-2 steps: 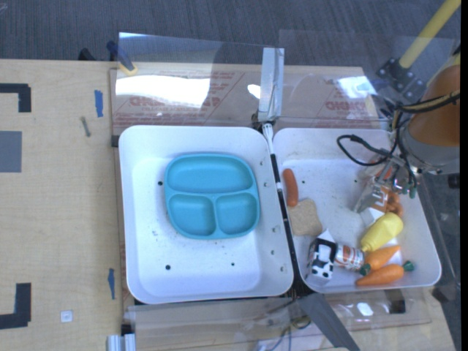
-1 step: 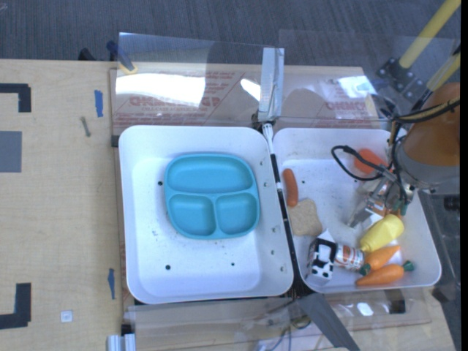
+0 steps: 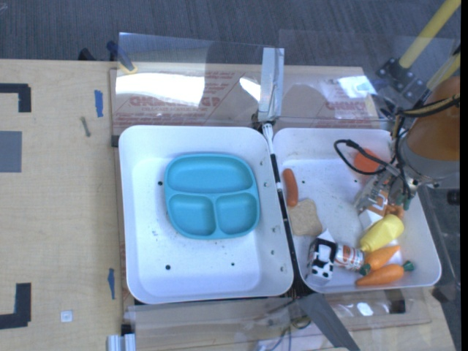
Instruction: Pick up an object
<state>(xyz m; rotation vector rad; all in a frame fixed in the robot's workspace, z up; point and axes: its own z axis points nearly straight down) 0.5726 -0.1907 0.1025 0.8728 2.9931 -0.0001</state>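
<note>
My end effector (image 3: 380,196) is down in the right bin (image 3: 322,148) above the lemon (image 3: 382,232); grip state I can't tell, nothing visibly lifted yet.

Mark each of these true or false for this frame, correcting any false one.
1. The blue plate lies in the left bin. True.
2. The sausage lies on the plate. False: it is in the right bin, near the divider.
3. The gripper is over the right bin. True.
4. The carrots are in the left bin. False: they are in the right bin's near corner.
</note>
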